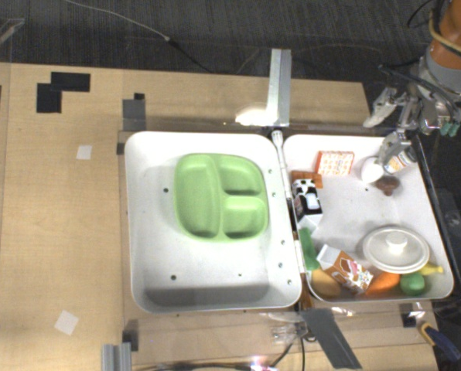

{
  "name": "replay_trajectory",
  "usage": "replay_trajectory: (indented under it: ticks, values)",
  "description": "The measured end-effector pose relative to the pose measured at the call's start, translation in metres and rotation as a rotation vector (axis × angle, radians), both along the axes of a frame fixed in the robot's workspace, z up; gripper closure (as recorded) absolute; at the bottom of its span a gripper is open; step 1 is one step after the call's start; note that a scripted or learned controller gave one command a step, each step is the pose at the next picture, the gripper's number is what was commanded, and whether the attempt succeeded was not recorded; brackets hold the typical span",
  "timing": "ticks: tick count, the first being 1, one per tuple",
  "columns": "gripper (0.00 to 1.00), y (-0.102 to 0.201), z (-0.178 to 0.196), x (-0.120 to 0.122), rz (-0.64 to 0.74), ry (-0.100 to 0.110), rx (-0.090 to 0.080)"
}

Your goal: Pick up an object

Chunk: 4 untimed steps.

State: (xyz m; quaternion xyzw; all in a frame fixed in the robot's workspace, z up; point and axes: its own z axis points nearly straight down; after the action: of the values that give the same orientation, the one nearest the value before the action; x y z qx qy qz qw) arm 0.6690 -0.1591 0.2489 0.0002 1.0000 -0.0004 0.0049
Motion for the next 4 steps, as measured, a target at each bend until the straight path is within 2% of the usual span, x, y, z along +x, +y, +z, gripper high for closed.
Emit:
replay_trajectory:
  ticks: [1,2,3,4]
  values:
    - [0.00,0.012,-0.144,-0.067,0.112,0.012,0.003]
    - [0.00,0.030,-0.159,-0.007,-0.069,0.042,0.000]
    - [0.00,0.062,-0.158,-0.030,-0.454,-0.006,-0.014]
    - [0.00,0.056,-0.154,-0.061,-0.711,-0.014,-0.002]
